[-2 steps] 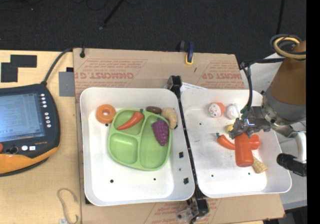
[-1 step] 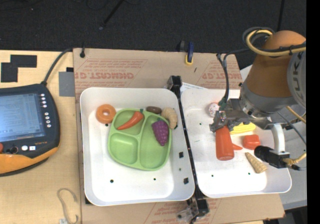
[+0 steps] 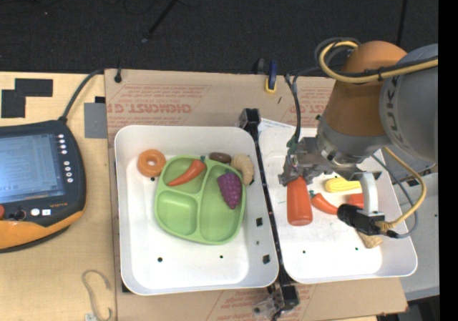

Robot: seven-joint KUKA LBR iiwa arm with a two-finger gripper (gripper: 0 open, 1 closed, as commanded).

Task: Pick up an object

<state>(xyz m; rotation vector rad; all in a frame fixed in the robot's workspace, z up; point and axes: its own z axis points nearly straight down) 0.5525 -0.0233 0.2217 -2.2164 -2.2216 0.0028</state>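
My gripper (image 3: 293, 171) hangs over the left part of the right bin (image 3: 336, 266). Its tip is at the top end of an orange-red cylinder (image 3: 299, 205) that lies lengthwise on the bin floor; I cannot tell whether it touches. Just right of the cylinder are a small orange carrot (image 3: 325, 203), a yellow piece (image 3: 342, 185) and a red piece (image 3: 354, 200), partly hidden by the wrist.
The left bin (image 3: 143, 255) holds a green divided plate (image 3: 197, 209) with an orange carrot (image 3: 186, 171) and purple grapes (image 3: 230, 189). An orange donut (image 3: 151, 162), a brown piece (image 3: 220, 158) and a beige piece (image 3: 245, 167) lie by the plate. A tablet (image 3: 36, 176) sits far left.
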